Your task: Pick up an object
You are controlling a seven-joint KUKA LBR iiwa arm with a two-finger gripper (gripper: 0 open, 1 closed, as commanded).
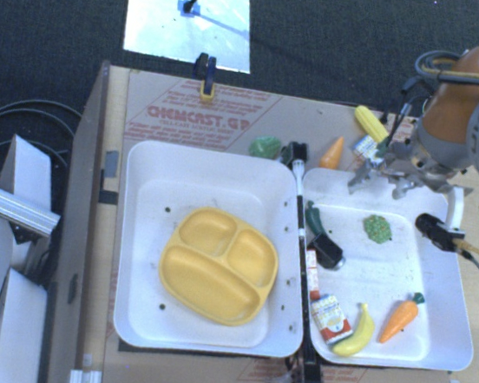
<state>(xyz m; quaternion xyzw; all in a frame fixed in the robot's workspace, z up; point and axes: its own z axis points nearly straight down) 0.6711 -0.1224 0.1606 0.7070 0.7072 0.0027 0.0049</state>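
**Fingers spread over the far rim of the right bin, nothing between them**

Fingers (357,179) of the gripper (379,180) are seen held apart, and nothing is clamped between them; they are poised over the far edge of the right bin (450,284).

No single object is named by the task, so the nearest candidate is taken as the likely one: a small green knobbly piece (378,228), lying on the bin floor just in front of the gripper and well apart from its neighbours. It is judged to be a light toy vegetable, probably stiff plastic or firm foam. Its bumpy surface should be gripped readily. It is best taken across its middle from straight above, where open floor is left on both sides for the fingers.

Other choices are offered nearer the camera. A toy carrot (398,319) is laid apart from the rest and could be taken across its thick end. A toy banana (359,332) is set just beside a small red and white carton (331,317), so little room is left there. A black object (326,248) is placed close to the dividing wall, which could be struck by a finger.

A yellow divided tray (219,264) is held in the left bin (144,217).
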